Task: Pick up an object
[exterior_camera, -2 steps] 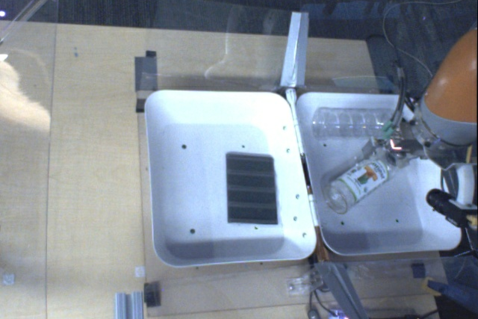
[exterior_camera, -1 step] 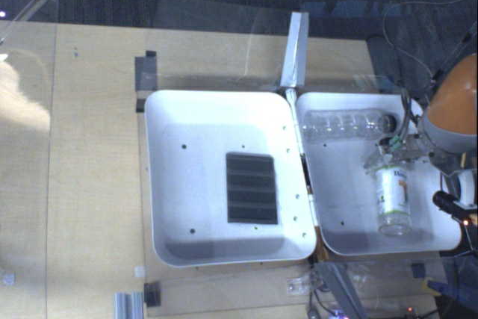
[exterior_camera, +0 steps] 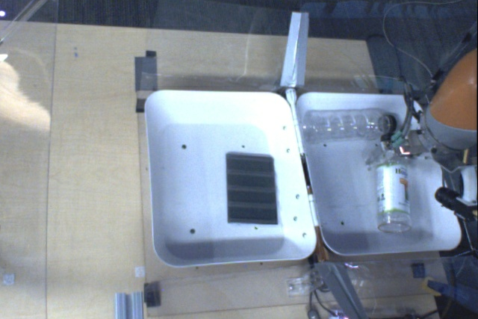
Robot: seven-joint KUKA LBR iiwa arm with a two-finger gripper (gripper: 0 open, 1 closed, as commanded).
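Note:
In the right bin (exterior_camera: 343,224) a clear bottle with a white, green and orange label (exterior_camera: 393,194) lies on its side, its top pointing toward the back. A clear plastic bottle with a black cap (exterior_camera: 345,122) lies along the bin's back wall. My gripper (exterior_camera: 398,144) hangs low over the right bin's back right part, just above the labelled bottle's top end and beside the black cap. The left bin (exterior_camera: 179,160) holds a dark ribbed rectangular block (exterior_camera: 252,188) lying flat near its middle.
The arm's orange band (exterior_camera: 457,95) and grey wrist overhang the right bin's right rim. A grey upright strip (exterior_camera: 295,56) stands behind the seam between the bins. Cables and clamps lie below the front rims.

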